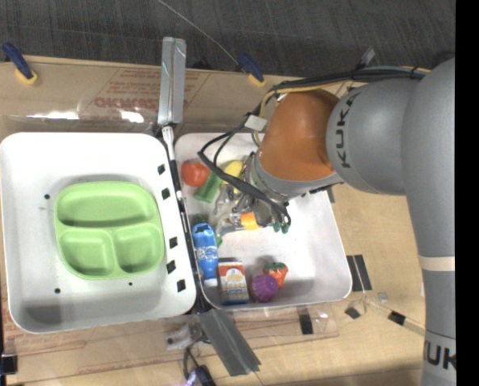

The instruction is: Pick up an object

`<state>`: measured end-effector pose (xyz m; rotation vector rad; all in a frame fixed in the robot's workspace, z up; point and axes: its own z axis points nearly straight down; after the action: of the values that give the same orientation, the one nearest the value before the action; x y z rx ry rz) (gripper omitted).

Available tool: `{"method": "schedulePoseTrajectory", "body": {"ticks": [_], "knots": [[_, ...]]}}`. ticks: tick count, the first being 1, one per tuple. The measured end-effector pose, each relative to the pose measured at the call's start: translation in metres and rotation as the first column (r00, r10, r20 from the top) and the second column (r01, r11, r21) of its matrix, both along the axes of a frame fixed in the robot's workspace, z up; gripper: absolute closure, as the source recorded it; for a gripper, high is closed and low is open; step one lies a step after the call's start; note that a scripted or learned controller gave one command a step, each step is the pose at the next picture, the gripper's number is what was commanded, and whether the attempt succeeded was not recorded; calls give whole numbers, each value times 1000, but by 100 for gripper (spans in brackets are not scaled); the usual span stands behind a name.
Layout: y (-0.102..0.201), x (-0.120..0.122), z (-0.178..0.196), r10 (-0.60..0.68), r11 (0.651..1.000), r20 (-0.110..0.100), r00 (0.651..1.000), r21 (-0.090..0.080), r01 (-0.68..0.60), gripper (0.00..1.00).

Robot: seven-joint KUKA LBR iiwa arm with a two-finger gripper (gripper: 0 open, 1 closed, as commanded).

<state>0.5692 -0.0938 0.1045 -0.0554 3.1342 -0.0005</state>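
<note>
Reaching down into the right bin [336,248], arm [384,135] coming in from the right with the orange band sitting over the bin's upper half. The gripper [251,214] is low among the clutter near bin centre, just right of the green item [209,187] and the red one [194,173]. Can't tell how wide the claw is or whether it has anything; wrist and cables hide it. Candidates: a yellow piece [235,168] tucked under the wrist, blue bottle [205,246] along the left wall, small carton [232,282], purple piece [264,287] and orange-red piece [276,273] at the near wall. Left bin [14,215] has a green tray [107,227], not relevant. My read: it's mid-descent on the cluster under the wrist. To do this well, commit to one item, centre on it, go straight down and close fully before lifting. Things are packed close there, so a skewed approach likely nudges a neighbour or pinches two.
</note>
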Motion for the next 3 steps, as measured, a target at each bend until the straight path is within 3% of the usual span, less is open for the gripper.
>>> {"method": "schedulePoseTrajectory", "body": {"ticks": [1,2,3], "knots": [[37,11,157,-90,996,9,996,0,90,100],[28,-9,171,-254,967,-3,967,0,254,100],[33,36,189,-266,964,-4,964,0,266,100]]}}
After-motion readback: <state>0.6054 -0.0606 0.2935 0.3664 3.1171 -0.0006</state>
